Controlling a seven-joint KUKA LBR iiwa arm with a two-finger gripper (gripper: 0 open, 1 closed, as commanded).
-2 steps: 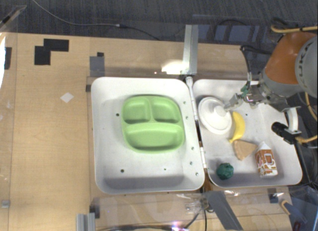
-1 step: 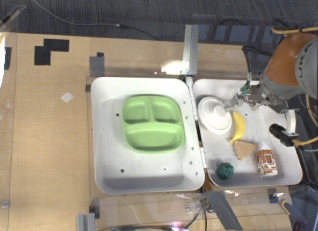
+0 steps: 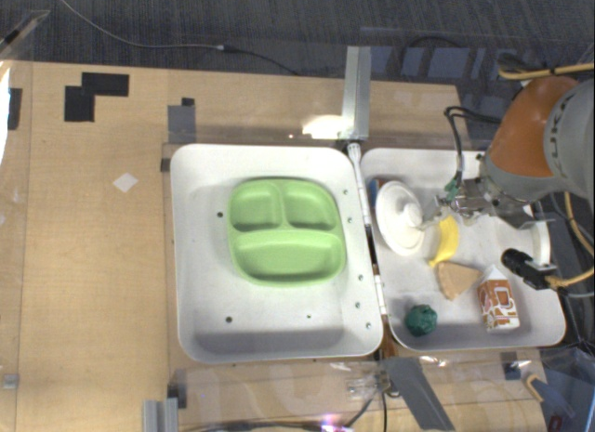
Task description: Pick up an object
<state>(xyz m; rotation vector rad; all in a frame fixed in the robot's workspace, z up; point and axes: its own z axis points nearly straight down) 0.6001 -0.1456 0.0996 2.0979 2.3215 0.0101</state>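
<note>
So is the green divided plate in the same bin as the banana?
No, the green plate lies in the left bin, while the banana lies in the right bin.

Left bin (image 3: pixel 186 263) holds a green divided tray (image 3: pixel 284 230); right bin (image 3: pixel 548 323) holds white dish (image 3: pixel 400 216) at 9 o'clock, banana (image 3: pixel 446 242) centre, gripper (image 3: pixel 462 200) just above it, green ball (image 3: pixel 421 320) at 7, carton (image 3: pixel 497 301) at 5.

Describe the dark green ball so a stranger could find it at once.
Look in the right-hand white bin, the one without the green divided tray. Go to its near left corner: the dark green ball sits there alone, the only round, dark thing, left of the orange-and-white carton.
</note>
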